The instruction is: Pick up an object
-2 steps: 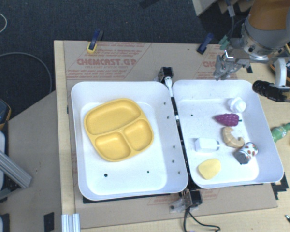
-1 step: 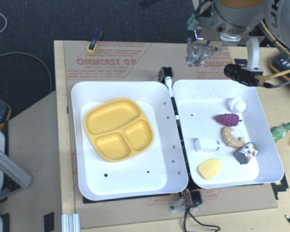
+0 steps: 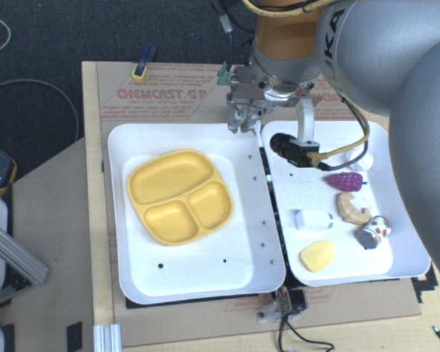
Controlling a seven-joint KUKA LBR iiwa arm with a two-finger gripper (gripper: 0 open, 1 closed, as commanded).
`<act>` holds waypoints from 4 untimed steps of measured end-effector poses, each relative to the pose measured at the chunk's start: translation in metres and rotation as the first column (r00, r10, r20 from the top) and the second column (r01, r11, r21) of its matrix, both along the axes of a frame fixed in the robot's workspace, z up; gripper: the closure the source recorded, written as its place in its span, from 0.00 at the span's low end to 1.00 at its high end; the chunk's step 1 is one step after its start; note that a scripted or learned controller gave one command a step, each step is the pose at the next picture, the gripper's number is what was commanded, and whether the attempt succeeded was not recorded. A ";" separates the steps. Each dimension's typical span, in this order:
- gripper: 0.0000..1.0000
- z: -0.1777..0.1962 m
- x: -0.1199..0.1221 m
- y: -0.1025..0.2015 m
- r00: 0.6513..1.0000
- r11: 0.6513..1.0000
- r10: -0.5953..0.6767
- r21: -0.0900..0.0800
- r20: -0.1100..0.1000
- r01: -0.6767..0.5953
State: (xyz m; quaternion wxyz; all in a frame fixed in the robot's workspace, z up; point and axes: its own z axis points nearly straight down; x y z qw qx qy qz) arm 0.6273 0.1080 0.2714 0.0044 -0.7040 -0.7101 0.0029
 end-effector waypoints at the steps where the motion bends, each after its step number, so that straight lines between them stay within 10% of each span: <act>1: 1.00 0.034 -0.041 0.033 1.000 1.000 -0.004 0.000 0.008 0.004; 2: 1.00 0.108 -0.076 0.077 1.000 1.000 -0.001 0.003 0.018 0.001; 4: 1.00 0.107 -0.150 0.120 1.000 1.000 -0.001 0.001 0.012 0.001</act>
